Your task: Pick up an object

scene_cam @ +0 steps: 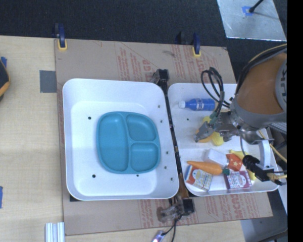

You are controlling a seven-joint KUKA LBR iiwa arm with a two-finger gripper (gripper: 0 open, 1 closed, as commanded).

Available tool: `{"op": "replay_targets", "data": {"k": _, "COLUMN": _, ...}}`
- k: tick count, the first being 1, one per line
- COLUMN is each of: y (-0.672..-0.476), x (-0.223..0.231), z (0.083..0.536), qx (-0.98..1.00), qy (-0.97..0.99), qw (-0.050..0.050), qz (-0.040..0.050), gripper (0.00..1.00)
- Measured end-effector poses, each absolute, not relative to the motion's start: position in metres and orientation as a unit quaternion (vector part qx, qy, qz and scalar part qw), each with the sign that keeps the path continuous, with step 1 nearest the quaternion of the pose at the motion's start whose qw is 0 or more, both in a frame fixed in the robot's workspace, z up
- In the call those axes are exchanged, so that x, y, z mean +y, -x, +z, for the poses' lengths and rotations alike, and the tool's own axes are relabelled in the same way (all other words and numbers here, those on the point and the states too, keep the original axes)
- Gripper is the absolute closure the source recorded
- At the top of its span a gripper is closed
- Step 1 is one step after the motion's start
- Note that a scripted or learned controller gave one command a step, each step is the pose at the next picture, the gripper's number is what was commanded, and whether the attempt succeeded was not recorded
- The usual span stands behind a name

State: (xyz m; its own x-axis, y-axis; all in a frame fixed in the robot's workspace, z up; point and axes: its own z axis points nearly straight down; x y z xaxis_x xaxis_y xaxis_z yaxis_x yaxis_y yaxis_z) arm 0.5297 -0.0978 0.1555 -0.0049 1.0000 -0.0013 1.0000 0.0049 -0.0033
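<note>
Hovering over right bin (178, 135), tool (206, 132); grip state unclear; yellow object (217, 138) partly hidden beneath.

Place: a robotics lab or test bench.
Bench: a wooden table (25, 150) covered with a cardboard sheet (141, 64) held by blue clamps (60, 34).
Setup: two white bins (70, 135) side by side, joined by metal fixtures (160, 76).
Machine: a grey and orange robot arm (260, 92) with loose black cables (212, 84).
Floor: dark carpet (116, 9) behind the bench.
</note>
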Motion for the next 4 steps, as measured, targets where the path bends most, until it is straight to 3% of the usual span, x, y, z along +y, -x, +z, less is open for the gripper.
{"op": "replay_targets", "data": {"k": 1, "y": -0.586, "x": -0.106, "z": 0.099, "qx": -0.71, "qy": 0.705, "qw": -0.006, "qz": -0.0025, "gripper": 0.0}}
{"op": "replay_targets", "data": {"k": 2, "y": -0.654, "x": -0.101, "z": 0.091, "qx": -0.708, "qy": 0.706, "qw": 0.005, "qz": 0.005, "gripper": 0.0}}
{"op": "replay_targets", "data": {"k": 3, "y": -0.656, "x": -0.147, "z": 0.092, "qx": -0.708, "qy": 0.706, "qw": 0.001, "qz": 0.0016, "gripper": 0.0}}
{"op": "replay_targets", "data": {"k": 4, "y": -0.619, "x": -0.113, "z": 0.092, "qx": -0.709, "qy": 0.705, "qw": 0.001, "qz": 0.0017, "gripper": 0.0}}
